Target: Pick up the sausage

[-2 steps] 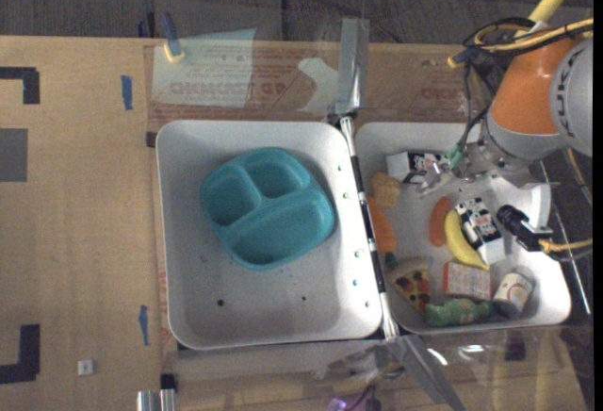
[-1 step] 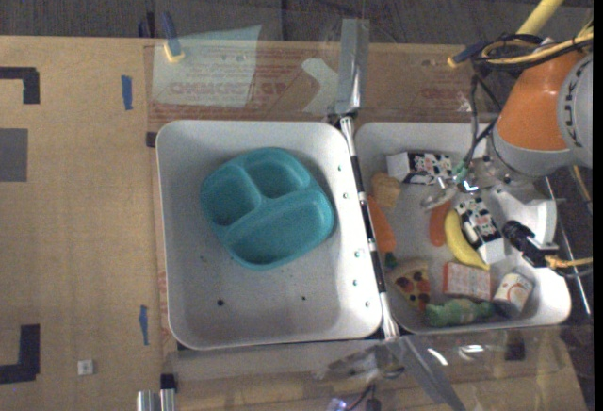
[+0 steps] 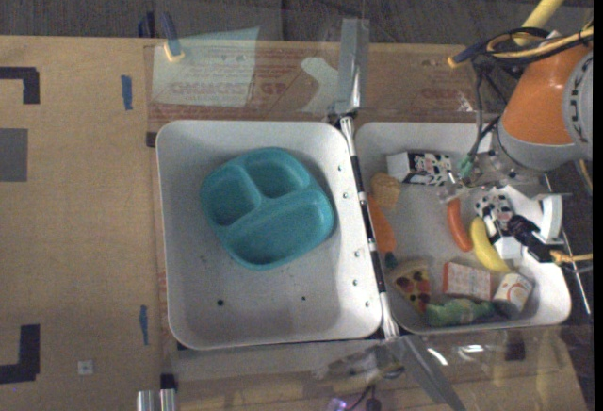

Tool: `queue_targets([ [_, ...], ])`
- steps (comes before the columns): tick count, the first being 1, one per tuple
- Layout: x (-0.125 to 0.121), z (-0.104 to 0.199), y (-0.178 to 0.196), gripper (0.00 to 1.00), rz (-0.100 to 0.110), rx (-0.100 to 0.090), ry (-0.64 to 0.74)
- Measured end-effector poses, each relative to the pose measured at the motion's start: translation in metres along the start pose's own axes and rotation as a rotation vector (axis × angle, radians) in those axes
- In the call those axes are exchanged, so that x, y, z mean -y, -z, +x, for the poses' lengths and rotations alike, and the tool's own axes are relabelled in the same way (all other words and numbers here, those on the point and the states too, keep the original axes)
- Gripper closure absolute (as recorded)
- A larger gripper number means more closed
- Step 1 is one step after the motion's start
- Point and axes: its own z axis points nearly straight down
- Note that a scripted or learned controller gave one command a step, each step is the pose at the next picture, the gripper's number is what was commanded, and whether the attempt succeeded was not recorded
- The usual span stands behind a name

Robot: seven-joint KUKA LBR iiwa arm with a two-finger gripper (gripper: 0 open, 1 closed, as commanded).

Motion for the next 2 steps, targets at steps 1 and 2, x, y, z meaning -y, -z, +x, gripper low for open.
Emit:
queue_targets([
  [1,0.009,0.020,-0.007,1.00,0.017,-0.010,-0.062],
  [2,-0.019,0.092,0.138,1.00,0.014,-0.007,-0.142],
])
